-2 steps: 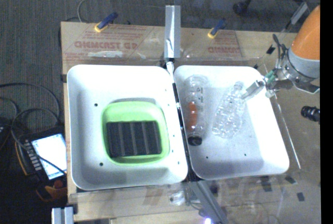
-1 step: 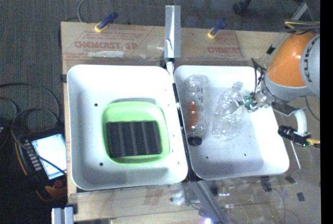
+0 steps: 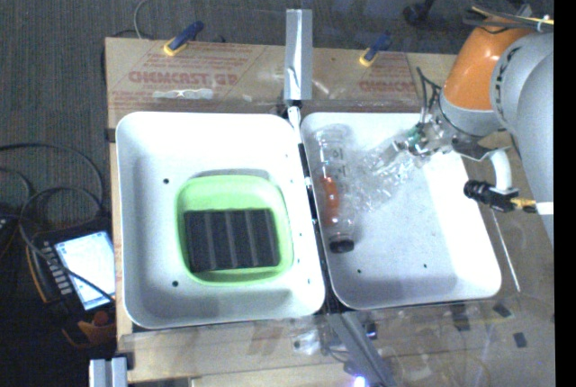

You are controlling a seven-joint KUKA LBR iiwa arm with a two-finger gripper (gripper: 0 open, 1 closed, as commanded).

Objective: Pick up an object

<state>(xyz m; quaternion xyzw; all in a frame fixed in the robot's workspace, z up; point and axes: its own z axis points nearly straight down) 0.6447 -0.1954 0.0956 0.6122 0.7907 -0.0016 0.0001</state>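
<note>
A clear plastic bottle (image 3: 331,187) with an orange band and a dark cap lies lengthwise along the left wall of the right bin (image 3: 432,273). Beside it, toward the bin's far right, lies a crumpled piece of clear plastic (image 3: 378,174). My gripper (image 3: 419,140) hangs over the far right corner of that bin, at the upper end of the clear plastic; whether it touches the plastic is unclear. A green dish-like object (image 3: 234,228) with a dark slatted middle rests in the left bin (image 3: 148,160).
The grey arm with its orange band (image 3: 477,75) comes in over the right bin's far right rim. A metal bracket (image 3: 298,52) stands behind the wall between the bins. Cables and a tablet (image 3: 81,264) lie on the floor at the left.
</note>
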